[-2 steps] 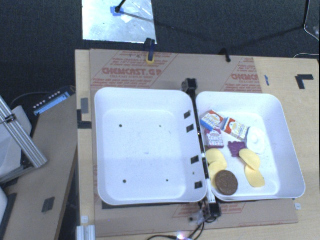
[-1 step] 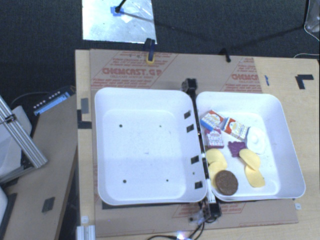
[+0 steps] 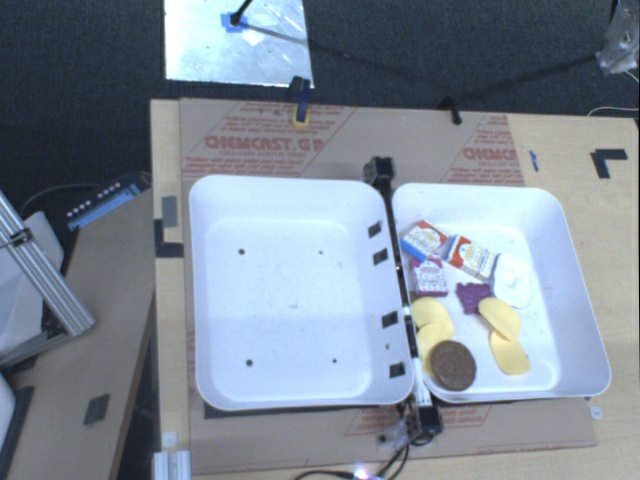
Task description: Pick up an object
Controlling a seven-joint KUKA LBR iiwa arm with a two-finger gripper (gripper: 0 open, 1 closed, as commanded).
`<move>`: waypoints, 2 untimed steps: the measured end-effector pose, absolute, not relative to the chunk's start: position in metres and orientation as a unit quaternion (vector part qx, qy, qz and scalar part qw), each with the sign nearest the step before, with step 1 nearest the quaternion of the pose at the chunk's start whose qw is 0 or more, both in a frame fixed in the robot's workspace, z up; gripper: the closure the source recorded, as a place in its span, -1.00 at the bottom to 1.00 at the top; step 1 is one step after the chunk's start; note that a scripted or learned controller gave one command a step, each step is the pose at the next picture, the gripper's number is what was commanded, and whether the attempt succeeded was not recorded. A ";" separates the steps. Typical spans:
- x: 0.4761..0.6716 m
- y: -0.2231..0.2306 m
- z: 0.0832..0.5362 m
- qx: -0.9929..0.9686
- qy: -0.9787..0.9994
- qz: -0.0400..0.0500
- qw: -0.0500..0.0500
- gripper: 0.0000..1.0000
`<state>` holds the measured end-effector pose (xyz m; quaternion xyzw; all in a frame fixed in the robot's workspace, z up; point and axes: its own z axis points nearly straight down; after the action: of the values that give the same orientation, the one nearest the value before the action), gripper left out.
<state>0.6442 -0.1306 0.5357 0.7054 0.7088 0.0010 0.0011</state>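
The right bin point(image 3: 570, 268) holds several small toy food items. A red and white packet point(image 3: 422, 239) lies at its upper left, with a second red packet point(image 3: 472, 257) beside it. A purple and white packet point(image 3: 430, 279) and a purple grape bunch point(image 3: 473, 295) sit in the middle. A white round piece point(image 3: 514, 279) rests to the right. Yellow pieces point(image 3: 433, 315) point(image 3: 499, 318) point(image 3: 510, 354) lie lower down, and a brown round cookie point(image 3: 453, 365) sits at the bottom left.
The left bin point(image 3: 290, 288) stands beside the right one, joined by a black clipped divider point(image 3: 395, 288). Both rest on a cardboard sheet point(image 3: 340, 138). A shiny metal plate point(image 3: 237, 26) lies beyond the bench, and an aluminium frame point(image 3: 40, 278) stands at the left.
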 end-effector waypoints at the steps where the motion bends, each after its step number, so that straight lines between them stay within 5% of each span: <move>1: 0.654 -0.106 0.536 0.705 0.709 0.001 0.002 1.00; 2: 0.635 -0.070 0.535 0.705 0.709 0.001 0.001 1.00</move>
<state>0.6349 -0.0699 0.5355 0.7048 0.7094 0.0009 0.0007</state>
